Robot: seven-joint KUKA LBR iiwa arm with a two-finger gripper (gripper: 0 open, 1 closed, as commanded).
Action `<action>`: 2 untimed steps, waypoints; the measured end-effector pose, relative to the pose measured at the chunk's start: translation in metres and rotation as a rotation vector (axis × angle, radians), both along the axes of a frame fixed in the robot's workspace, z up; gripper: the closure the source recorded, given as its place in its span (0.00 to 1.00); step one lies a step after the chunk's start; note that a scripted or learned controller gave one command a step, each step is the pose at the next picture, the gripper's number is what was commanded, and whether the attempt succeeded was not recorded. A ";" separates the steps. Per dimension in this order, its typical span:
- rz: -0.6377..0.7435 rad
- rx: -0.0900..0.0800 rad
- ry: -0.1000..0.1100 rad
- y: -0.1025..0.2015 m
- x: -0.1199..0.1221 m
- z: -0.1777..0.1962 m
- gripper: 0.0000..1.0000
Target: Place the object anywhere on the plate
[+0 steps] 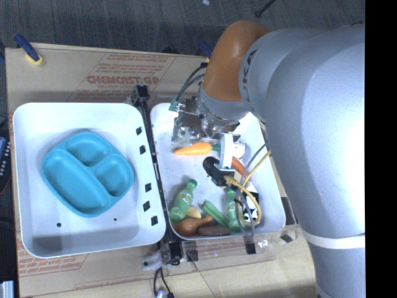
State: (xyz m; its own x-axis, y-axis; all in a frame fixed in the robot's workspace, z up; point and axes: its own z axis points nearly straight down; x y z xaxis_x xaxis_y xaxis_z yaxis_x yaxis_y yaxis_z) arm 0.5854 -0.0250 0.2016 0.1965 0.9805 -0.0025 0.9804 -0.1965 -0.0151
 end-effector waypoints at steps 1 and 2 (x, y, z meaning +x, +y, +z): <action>0.046 0.000 -0.003 0.073 -0.022 -0.012 1.00; 0.043 -0.002 -0.004 0.071 -0.022 -0.011 0.00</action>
State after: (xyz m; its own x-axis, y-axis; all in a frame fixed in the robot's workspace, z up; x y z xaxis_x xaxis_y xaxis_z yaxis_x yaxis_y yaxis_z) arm 0.5637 0.0462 0.1903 0.1539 0.9881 -0.0040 0.9880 -0.1540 -0.0106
